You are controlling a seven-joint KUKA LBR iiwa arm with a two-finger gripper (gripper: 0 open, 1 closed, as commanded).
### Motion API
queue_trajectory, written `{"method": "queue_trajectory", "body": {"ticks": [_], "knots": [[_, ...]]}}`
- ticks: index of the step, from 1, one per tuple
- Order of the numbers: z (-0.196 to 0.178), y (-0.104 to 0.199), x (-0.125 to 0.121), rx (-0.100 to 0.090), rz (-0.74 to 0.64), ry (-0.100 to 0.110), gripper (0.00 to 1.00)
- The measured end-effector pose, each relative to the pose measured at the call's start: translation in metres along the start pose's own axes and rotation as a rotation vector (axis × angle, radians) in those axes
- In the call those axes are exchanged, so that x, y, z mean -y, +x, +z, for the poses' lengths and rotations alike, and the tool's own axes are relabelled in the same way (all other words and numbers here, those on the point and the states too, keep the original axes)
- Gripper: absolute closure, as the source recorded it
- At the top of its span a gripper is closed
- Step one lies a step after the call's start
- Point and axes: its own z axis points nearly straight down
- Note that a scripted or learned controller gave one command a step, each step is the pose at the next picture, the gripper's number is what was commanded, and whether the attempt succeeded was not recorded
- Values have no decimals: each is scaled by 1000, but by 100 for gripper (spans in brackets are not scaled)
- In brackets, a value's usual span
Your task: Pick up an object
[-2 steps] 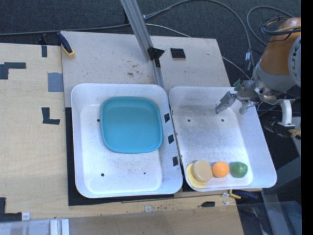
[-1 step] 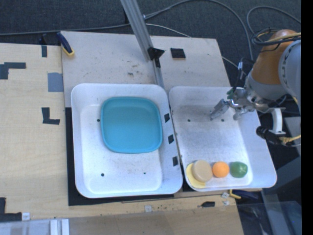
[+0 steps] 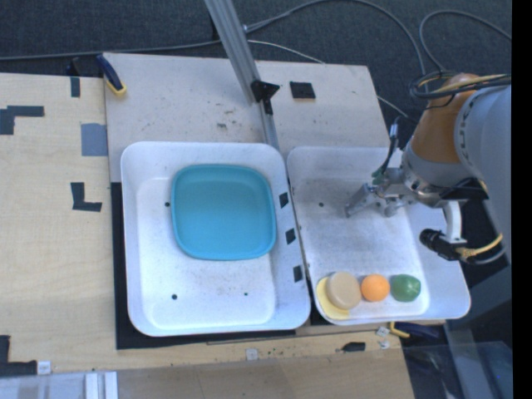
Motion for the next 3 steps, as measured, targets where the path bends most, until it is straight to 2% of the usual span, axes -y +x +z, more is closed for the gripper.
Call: {"method": "queue_trajectory", "body": {"ticks": [1,3], "knots": [[-13,0,-1,1,-1,-5,100],[-111,5,10,2,0,-8,100]]}}
